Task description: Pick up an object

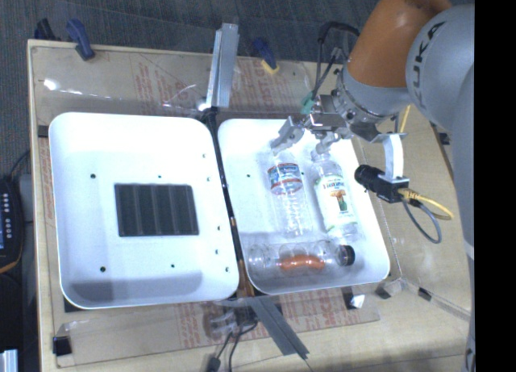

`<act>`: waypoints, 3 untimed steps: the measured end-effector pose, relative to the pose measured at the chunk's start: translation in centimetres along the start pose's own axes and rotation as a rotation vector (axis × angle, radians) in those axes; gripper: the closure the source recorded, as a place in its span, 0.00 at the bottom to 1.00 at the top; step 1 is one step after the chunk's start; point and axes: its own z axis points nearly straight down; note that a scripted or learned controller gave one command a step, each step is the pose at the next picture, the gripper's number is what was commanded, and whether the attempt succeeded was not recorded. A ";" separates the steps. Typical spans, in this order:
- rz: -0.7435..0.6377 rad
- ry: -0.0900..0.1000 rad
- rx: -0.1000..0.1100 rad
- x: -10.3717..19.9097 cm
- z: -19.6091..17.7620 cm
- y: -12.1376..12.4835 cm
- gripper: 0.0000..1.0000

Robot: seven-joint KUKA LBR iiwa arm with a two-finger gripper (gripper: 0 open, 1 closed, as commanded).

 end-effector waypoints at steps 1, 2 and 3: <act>-0.036 0.000 0.001 -3.5 12.4 2.7 0.00; -0.210 -0.001 -0.006 -0.6 17.8 1.2 0.00; -0.214 -0.002 -0.005 -0.6 16.7 1.3 1.00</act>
